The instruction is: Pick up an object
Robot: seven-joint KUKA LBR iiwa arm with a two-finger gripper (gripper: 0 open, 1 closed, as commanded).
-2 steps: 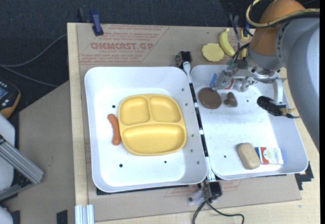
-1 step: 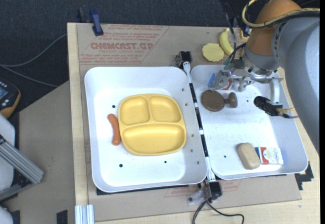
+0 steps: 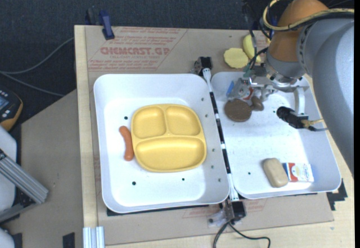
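A: where's the gripper (image 3: 251,97)?
B: over the far left corner of the right shallow white bin (image 3: 315,151), just beside the brown round flat disc (image 3: 238,110). the disc lies flat on the bin floor, near the wall between the two bins
A: open or closed?
B: cannot tell from this slant. I see nothing held
A: so the disc is the target?
B: that's my read, it's the nearest thing. a small blue piece (image 3: 230,89) sits just beside it toward the corner, so there's a risk of catching both or neither
A: how to do it well?
B: centre over the disc first, the gripper looks offset toward the far wall. the disc is low and flat, so go right down to the floor and close across its width. a high close will likely slip over the top. keep off the bin wall
A: fallback?
B: tan rounded bread-like block (image 3: 275,172) at the near side of the same bin, touching or just beside a small red, white and blue carton (image 3: 299,172). it's taller, probably an easier grip. approach from its free side
A: left shallow white bin (image 3: 112,106)?
B: yellow divided plastic plate (image 3: 169,139) with an orange-red sausage (image 3: 127,143) just beside its left edge. well apart from the gripper, skip
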